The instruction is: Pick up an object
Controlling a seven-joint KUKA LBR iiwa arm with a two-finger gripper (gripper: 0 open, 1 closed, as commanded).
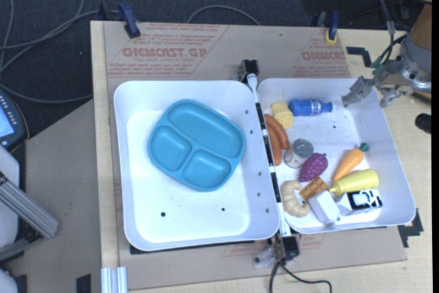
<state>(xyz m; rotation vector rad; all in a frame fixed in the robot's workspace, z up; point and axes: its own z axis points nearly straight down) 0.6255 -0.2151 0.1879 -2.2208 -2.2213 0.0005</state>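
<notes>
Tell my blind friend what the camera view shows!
The robot's claw hovers at the right bin's top right edge, above toy food: carrot, grapes, hot dog, blue bottle. The left bin holds a blue divided plate.

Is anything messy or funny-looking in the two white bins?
Nothing is spilled or broken. The blue tray sits at a slant in the left bin, and the toy food is bunched in a pile in the right bin, with the hot dog pressed against the divider. The hand hovers at that bin's far right corner.
</notes>
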